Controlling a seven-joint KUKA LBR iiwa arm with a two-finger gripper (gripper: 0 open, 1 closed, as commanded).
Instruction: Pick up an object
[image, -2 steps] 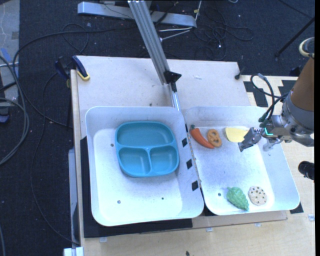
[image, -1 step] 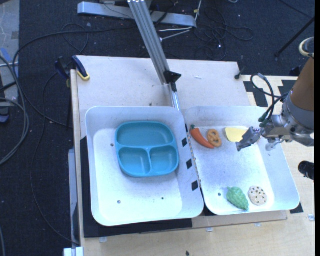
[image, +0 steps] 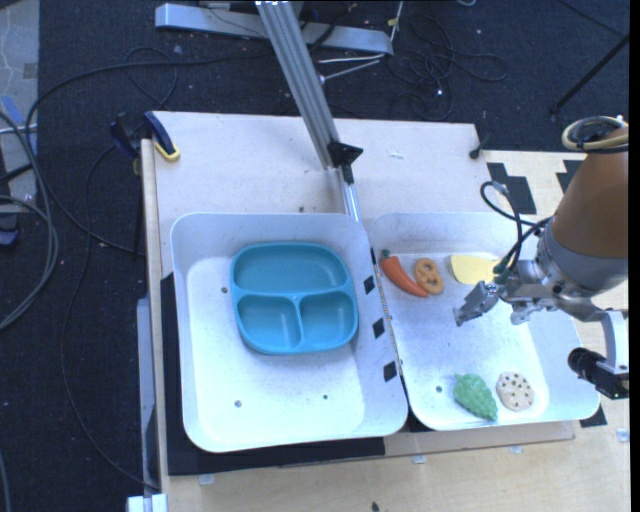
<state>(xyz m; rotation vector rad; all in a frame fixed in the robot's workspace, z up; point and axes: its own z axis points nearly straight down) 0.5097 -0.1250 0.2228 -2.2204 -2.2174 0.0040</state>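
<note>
Right bin (image: 560, 395), contents listed from its near edge. Green leafy piece (image: 476, 396) and cookie (image: 514, 391), side by side. Gripper (image: 474, 302) above mid-floor; whether its fingers are parted or closed cannot be told. Far side: carrot (image: 403, 276), pretzel (image: 429, 275), yellow piece (image: 470, 268). Left of bin: blue tray (image: 295, 297).

I work in a robotics lab. My bench (image: 250, 160) stands on dark carpet (image: 70, 380) strewn with loose black cables (image: 90, 90). A metal camera stand (image: 305, 80) rises behind two white bins (image: 200, 400), and black tape marks (image: 510, 185) dot the bench.
</note>
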